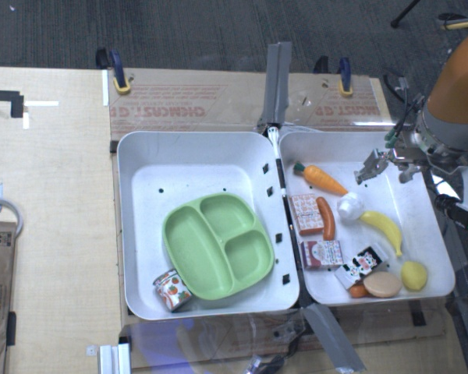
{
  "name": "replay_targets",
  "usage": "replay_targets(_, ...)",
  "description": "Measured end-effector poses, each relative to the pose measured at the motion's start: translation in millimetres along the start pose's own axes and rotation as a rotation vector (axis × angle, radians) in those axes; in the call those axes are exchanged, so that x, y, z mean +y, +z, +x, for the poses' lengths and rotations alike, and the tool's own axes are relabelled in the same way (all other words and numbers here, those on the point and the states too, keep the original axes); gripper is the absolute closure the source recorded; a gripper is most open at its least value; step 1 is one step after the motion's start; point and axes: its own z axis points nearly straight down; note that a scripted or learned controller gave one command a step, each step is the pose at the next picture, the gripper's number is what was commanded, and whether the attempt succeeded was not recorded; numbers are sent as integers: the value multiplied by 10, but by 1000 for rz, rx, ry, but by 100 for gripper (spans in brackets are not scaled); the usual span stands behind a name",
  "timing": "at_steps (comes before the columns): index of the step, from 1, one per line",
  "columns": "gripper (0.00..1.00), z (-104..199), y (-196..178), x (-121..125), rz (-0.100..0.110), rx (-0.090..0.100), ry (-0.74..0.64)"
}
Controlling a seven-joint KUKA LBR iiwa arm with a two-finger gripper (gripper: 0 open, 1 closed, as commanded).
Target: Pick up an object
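— Where's your claw (387, 167) right now?

— I see it over the right bin (437, 232), near the back edge, fingers spread apart with nothing between them. The carrot (324, 178) lies just left of it; a white ball (349, 205) sits below.

— What else is in reach?

— A banana (383, 228), a lemon (413, 274) and a sausage (327, 217) in that bin. On my left bin (140, 224), a green divided plate (218, 245) with a small can (172, 289) touching its corner.
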Motion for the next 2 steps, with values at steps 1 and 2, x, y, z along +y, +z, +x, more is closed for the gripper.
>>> replay_targets(1, 0, 24, -120, 198, -4, -2, -148)
replay_targets(2, 0, 485, 1003, 363, -2, -1, -233)
